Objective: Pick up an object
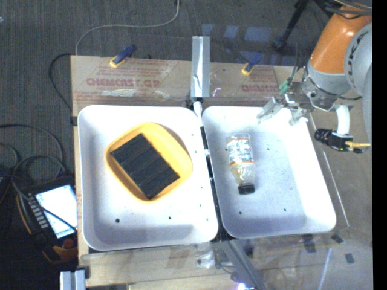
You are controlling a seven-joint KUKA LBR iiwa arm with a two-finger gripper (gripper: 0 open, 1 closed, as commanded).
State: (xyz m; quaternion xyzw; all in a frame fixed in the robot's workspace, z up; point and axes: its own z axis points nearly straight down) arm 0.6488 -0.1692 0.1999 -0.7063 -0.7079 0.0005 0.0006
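Observation:
A small clear bottle (240, 162) with a white label and a dark cap lies on its side in the right bin (302, 204), cap toward the front. A yellow sponge with a black scouring face (147, 161) rests in the left bin (100, 210). My gripper (280, 109) hangs over the far right corner of the right bin, above and to the right of the bottle. Its two fingers are spread apart with nothing between them.
A metal divider post (199, 71) stands between the bins at the back. Cardboard (127, 80) with two clamps lies behind the bins. Cables and a tablet (51, 207) sit on the floor at the left.

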